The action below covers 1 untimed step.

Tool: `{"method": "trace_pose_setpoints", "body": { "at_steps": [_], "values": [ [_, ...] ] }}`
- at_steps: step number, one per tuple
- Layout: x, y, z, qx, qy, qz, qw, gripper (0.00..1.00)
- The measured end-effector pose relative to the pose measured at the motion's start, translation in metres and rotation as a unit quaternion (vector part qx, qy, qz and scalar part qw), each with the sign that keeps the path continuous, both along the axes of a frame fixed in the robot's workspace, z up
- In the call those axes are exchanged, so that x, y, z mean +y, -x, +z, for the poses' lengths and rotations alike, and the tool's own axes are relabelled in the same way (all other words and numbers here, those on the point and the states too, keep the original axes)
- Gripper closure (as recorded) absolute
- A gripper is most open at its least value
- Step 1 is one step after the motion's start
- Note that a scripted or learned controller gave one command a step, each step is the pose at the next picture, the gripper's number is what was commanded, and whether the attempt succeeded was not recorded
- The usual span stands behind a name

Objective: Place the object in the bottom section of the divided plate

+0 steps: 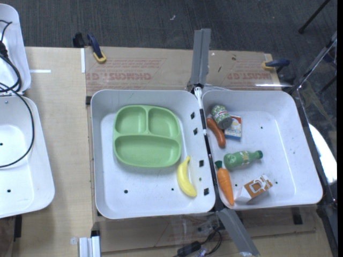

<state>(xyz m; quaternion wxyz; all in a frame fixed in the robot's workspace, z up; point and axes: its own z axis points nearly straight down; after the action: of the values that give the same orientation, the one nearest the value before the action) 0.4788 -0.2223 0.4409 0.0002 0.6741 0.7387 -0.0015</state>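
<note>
Two white bins sit side by side on the counter [53, 74]; whether the jaws are open or shut, and what they hold, cannot be told from this view, so places are given among the things themselves. In the left bin [97, 159] lies a green divided plate [128, 127], two small sections at its far side and one wide bottom section [147, 151] at its near side; a yellow banana [186, 178] lies on the bin floor just beside the plate's near right corner, outside the plate and curving toward the wall between the bins. In the right bin [289, 138], near the dividing wall, lie a green-labelled can [220, 115] tilted on a small blue and white box [235, 129]; an orange-brown sausage [216, 132] just beside them; a green bottle [242, 158] on its side; a carrot [225, 183] below it, pointing to the near rim; and an orange carton [257, 188] near the carrot.
</note>
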Motion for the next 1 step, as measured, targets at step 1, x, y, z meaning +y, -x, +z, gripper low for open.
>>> {"method": "trace_pose_setpoints", "body": {
  "at_steps": [1],
  "values": [
    [0.0,0.0001,-0.0004,0.0,0.0003,-0.153,0.9882,1.0]
  ]
}}
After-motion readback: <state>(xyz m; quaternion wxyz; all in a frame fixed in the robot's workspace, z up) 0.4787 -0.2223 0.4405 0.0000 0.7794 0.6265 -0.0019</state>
